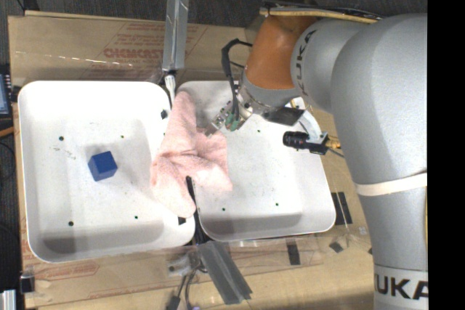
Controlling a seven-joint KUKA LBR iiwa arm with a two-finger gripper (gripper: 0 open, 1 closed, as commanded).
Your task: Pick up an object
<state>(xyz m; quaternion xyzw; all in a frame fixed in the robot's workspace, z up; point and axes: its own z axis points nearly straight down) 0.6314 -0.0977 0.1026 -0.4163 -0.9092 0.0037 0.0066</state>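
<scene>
A pink cloth (190, 156) lies crumpled over the wall between the two bins, most of it in the right bin (276, 185). A small blue cube (102, 165) sits in the left bin (51, 112). My gripper (221, 121) reaches down into the back left of the right bin, just above the cloth's upper right edge. The orange band and grey wrist hide most of it.
The big grey arm covers the right side of the view and the right bin's far corner. A black tool with a yellow tip (309, 143) sticks out near the wrist. A grey metal bracket (174, 33) stands behind the bins, another (218, 272) in front.
</scene>
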